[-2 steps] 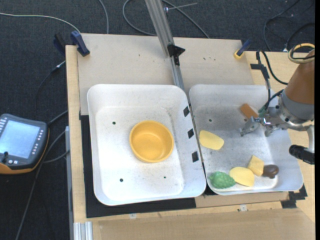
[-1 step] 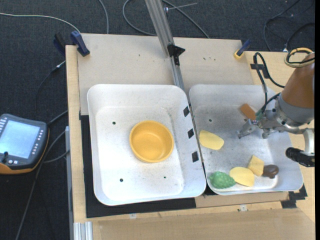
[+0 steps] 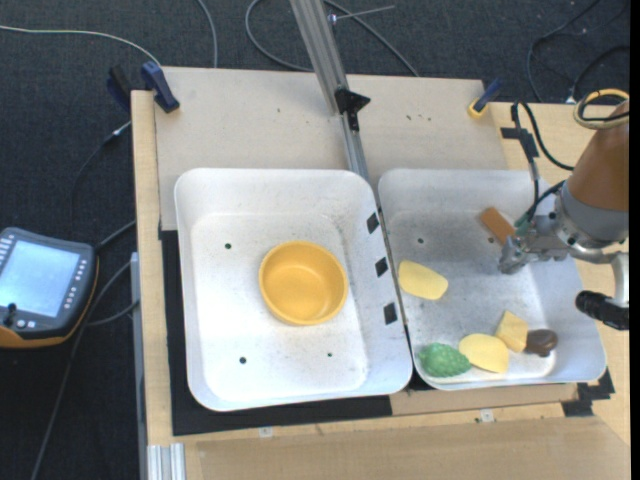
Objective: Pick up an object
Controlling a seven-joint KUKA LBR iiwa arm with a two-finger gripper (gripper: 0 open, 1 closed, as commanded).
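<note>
Our hand (image 3: 513,258) sits low in the right bin (image 3: 440,193) beside an orange block (image 3: 496,222); we cannot tell its grip. Next we need a confirmed hold, then lift.

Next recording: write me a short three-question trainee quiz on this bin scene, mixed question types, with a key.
1. True or false: the yellow bowl sits in the right bin.
2. Which item lies nearest the end effector?
A. green object
B. orange-brown block
C. dark brown object
3. Fill in: the green object lies near the right bin's ____ edge.

Key: 1 false, it sits in the left bin; 2 B; 3 front.
</note>
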